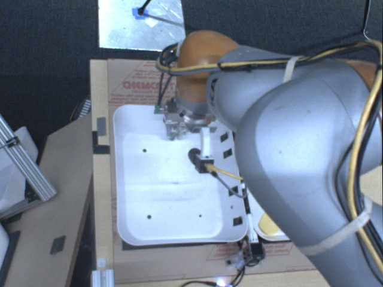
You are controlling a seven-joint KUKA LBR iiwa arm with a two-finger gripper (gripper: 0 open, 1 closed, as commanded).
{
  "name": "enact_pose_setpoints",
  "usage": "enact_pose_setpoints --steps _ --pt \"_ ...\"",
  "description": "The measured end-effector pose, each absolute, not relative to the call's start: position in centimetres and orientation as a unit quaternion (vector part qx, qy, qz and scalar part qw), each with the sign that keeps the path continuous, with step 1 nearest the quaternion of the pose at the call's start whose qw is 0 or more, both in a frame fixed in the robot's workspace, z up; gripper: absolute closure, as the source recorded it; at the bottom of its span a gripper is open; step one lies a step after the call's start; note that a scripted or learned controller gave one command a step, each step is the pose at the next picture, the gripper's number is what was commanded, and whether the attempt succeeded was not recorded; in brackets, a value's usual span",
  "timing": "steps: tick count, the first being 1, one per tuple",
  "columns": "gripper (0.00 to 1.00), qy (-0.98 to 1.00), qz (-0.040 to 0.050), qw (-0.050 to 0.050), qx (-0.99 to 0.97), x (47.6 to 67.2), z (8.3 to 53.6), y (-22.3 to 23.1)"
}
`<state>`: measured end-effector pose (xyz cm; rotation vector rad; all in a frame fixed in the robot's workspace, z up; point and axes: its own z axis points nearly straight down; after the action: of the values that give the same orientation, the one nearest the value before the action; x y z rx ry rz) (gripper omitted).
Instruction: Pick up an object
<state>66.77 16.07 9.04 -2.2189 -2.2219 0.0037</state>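
Pincer [174,129] low at far edge of left white bin [128,220] — positioned for a pick, presumably — finger state not discernible.

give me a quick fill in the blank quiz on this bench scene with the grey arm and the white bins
1. The grey arm with the orange band reaches in from the view's ____ side.
2. The two-finger gripper hangs over the ____ corner of the shallow white bin on the view's left.
3. That bin rests on a sheet of ____ cardboard.
4. A small ____ object shows in the other bin, under the arm.

Missing words: right; far right; brown; yellow
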Motion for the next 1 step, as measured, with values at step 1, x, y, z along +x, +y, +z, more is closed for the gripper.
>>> enact_pose_setpoints --steps 1 --pt "1.00 -0.709 -0.0031 -0.001 -0.705 66.91 17.04 22.04"
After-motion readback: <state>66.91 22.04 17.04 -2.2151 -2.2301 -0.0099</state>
